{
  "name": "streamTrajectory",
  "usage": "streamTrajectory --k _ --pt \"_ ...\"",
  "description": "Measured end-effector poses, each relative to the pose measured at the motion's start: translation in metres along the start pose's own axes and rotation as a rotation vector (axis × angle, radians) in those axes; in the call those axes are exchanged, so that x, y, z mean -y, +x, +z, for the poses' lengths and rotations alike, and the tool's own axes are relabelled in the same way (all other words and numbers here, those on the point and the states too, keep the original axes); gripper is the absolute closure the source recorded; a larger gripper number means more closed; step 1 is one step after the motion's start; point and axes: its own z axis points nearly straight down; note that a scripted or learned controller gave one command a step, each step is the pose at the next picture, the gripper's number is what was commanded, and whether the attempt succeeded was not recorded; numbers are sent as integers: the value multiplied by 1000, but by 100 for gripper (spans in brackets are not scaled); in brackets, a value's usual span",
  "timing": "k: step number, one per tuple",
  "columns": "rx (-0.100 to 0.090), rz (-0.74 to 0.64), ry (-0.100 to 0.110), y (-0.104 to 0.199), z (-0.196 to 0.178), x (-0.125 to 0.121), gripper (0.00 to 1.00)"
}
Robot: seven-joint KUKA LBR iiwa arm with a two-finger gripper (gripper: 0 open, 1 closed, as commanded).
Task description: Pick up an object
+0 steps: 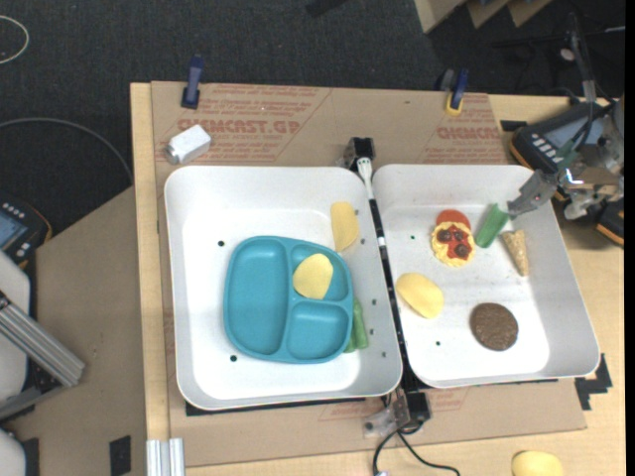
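- Gripper (pixel 523 202) sits at the far right edge of the right bin (pixel 571 296), low over the rim, arm coming in from the right. Cannot tell its state from this angle.
- Tip is just beside the upper end of the green pepper (pixel 489 226); contact unclear, nothing visibly grasped.
- Right bin contents: green pepper tilted near the far right corner, pizza slice (pixel 452 240) just left of it, ice cream cone (pixel 516 252) just right of it, yellow potato-like piece (pixel 421 295) near the left wall, brown cookie (pixel 493 326) toward the near edge.
- Left bin (pixel 193 296): teal divided plate (pixel 283 299) with a yellow round piece (pixel 314 276) in one compartment; pale yellow piece (pixel 344 226) near the far right corner; thin green item (pixel 358 326) beside the plate's right edge.
- Bins sit side by side, walls touching.
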Motion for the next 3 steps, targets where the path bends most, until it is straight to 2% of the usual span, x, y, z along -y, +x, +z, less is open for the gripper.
streamTrajectory --k 1,2,3 --pt "-4 -8 2 82 -23 65 0" --pt "0 -1 -2 78 -33 62 100" --pt "-3 -3 11 123 64 83 100"
